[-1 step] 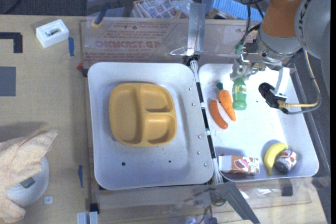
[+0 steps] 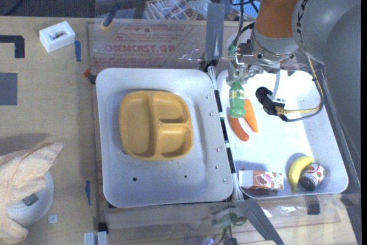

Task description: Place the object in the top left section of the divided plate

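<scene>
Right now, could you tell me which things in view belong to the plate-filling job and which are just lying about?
Belong to the job:
- divided plate, yellow, in the left bin
- gripper, over the right bin above the green toy; which object it is after is not clear

Lying about:
- banana
- small carton
- white box on the bench

Wooden bench [image 2: 46, 117] carries two shallow white bins side by side: left bin [image 2: 114, 175], right bin [image 2: 327, 146]. Small white box [image 2: 57, 36] on the bench at far left. Crumpled beige cloth [image 2: 26, 166] at near left, a grey-white object [image 2: 26, 203] just beside it at the near edge.
</scene>
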